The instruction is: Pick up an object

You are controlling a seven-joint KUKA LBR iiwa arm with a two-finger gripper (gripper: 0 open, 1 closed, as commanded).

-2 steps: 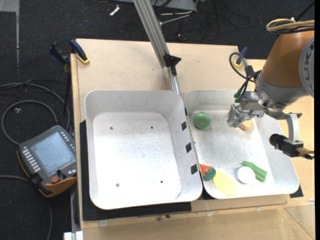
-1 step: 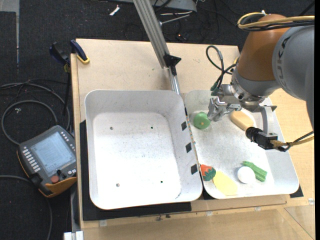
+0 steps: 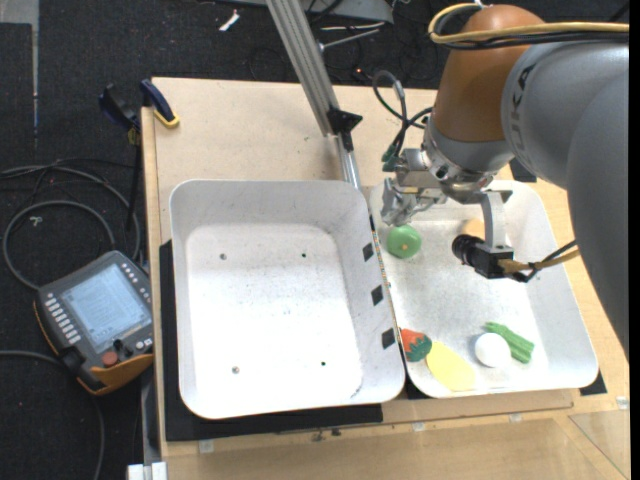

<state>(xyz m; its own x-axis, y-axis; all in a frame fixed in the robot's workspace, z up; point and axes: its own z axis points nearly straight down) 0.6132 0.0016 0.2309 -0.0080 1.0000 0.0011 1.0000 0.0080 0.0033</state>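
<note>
Jaws (image 3: 398, 211), state untellable, hang just above the round, axis-less green object (image 3: 404, 242).

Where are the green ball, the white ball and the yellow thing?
green ball (image 3: 404, 241): camera view, middle of its rounded top.
white ball (image 3: 490, 349): camera view, centre of its top.
yellow thing (image 3: 451, 369): camera view, middle of its flat face.

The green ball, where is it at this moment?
The green ball lies in the right bin, near its far left corner, just below the gripper and well apart from the items along the near edge.
</note>
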